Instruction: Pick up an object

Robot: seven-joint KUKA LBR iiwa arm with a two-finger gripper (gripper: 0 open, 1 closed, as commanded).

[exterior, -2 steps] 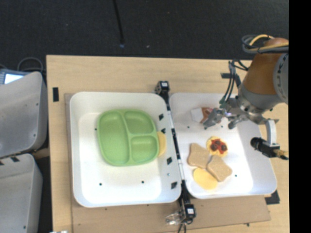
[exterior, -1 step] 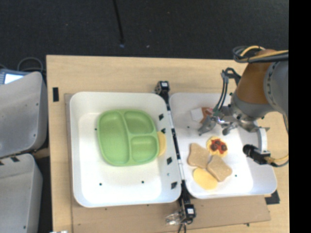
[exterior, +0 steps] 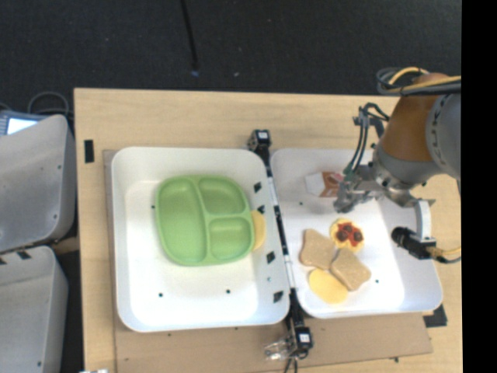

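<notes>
Camera view: gripper (exterior: 346, 198) near right bin's (exterior: 415, 290) back edge.

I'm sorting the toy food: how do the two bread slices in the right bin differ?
The upper bread slice lies flat on the right bin; the lower bread slice overlaps the yellow disc. The upper looks paler, the lower browner. Both are tan and touch each other.

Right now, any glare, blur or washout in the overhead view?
Camera view: the white bins are bright and nearly washed out, with faint shadows; the picture is soft overall, so the tool and the pale item beside it lack detail; the green tray reads clearly.
</notes>
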